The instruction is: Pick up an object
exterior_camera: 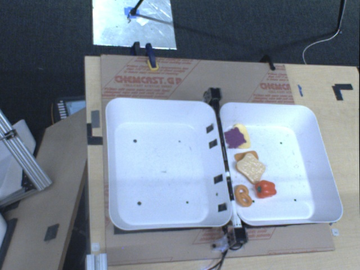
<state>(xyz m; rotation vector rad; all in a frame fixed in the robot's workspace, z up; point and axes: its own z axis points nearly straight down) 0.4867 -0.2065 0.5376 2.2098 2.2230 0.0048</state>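
Toy food pieces gathered in the right bin (295, 151), close against its left wall, beside the left bin (163, 156).

Ranged from far to near along that wall: a purple piece (234, 138) overlapping a yellow piece (242, 130); below these, a slice of toast (251, 167) tilted over a brown piece (241, 157); then a red pepper (265, 189) just beside a pretzel (243, 196), near the front corner. Both bins seated on a printed cardboard sheet (169, 75).

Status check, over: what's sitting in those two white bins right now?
Right bin: purple piece, toast, pretzel, red pepper, clustered near the divider. Nothing on top of them. Over.
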